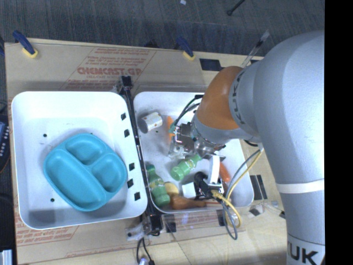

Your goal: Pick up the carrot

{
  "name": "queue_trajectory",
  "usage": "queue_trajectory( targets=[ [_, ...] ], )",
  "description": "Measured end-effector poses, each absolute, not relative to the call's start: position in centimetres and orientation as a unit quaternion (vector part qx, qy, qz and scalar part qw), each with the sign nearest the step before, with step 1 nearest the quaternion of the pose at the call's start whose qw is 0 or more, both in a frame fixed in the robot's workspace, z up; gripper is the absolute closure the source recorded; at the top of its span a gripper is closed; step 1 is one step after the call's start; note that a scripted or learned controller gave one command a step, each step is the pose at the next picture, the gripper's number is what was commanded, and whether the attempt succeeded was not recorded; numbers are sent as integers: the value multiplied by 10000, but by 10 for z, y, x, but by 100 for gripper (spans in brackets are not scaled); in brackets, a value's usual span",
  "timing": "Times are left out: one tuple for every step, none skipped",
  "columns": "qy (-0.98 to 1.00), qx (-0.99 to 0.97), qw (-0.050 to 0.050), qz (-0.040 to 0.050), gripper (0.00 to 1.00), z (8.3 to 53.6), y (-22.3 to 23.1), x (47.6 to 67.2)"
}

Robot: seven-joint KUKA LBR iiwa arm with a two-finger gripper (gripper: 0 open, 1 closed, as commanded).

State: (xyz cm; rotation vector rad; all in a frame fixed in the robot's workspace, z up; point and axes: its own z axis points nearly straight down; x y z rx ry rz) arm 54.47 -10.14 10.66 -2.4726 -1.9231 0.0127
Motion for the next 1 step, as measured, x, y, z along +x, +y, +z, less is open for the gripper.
queue_trajectory(
  targets=[
    [-6137, -7895, 2, -6, 100, 196, -89, 576]
  ],
)
